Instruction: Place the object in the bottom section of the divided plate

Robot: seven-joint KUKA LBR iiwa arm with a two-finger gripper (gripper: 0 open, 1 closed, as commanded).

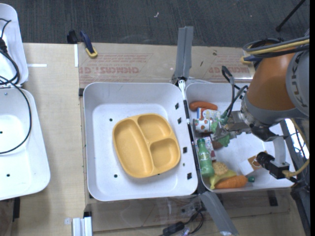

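Frankly, I cannot tell my pincer's state amid the right bin's jumbled toy food, while the yellow divided plate lies leftward in the left bin.

Arm: bulky rounded orange band, grey casing beside it with dark lettering partly visible. Wrist section grey metal, angular. Black cable loops near wrist. Gripper: dark slender parts, detail too small to resolve.

Arm reaches leftward (from right), end effector lowered.
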